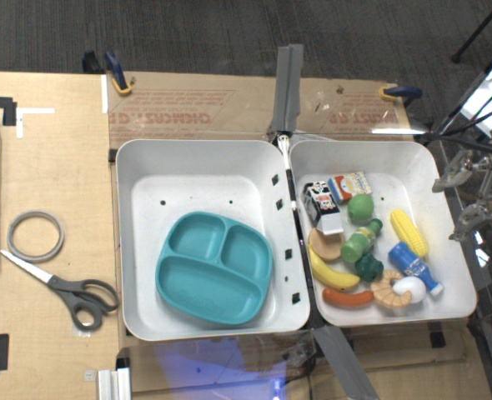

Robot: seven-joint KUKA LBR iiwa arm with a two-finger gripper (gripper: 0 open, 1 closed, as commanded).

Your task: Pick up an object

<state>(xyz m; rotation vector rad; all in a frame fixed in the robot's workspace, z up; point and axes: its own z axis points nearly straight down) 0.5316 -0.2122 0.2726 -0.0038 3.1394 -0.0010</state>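
The gripper (pixel 467 194) shows as grey metal parts just outside the right bin's (pixel 446 302) outer rim, over the edge of the bench. Whether it is open or closed cannot be told, and nothing is seen held in it.

The bin next to the tool holds a heap of small plastic toy foods, the things to pick from. Closest to the gripper lies a bumpy yellow corn cob (pixel 409 232). Just beyond it are a blue bottle (pixel 413 263) and a smooth white egg (pixel 409 288) resting against a tan, ridged pastry-like piece (pixel 389 294). Farther in sit a round green fruit (pixel 360 207), a green bottle (pixel 358 244) and knobbly dark broccoli (pixel 369 267). A red, white and blue box (pixel 348 186) lies beside a black-and-white carton (pixel 319 198). Farthest from the tool in this bin are a curved banana (pixel 331 275) and a glossy red sausage (pixel 347 298).

The left bin (pixel 133 223), on the far side from the gripper, holds a teal divided plate (pixel 215 267) with rounded corners and three compartments.

Well away from the tool, on the pale wooden bench (pixel 54 157), lie grey-handled scissors (pixel 71 290) and a ring of tape (pixel 35 234)
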